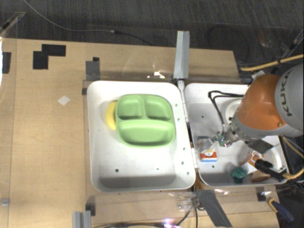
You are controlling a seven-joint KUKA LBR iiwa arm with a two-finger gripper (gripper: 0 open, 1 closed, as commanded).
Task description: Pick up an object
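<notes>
We see the gripper low in the right bin, just above a small white carton with orange-red markings lying flat there; whether it grips anything we cannot tell.

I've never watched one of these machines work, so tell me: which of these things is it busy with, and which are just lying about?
In the job:
- grey arm's end effector, low in the right white bin
- small white and orange carton beside it
- small teal lump

Lying about:
- green plastic divided tray
- yellow object half under that tray
- left white bin
</notes>
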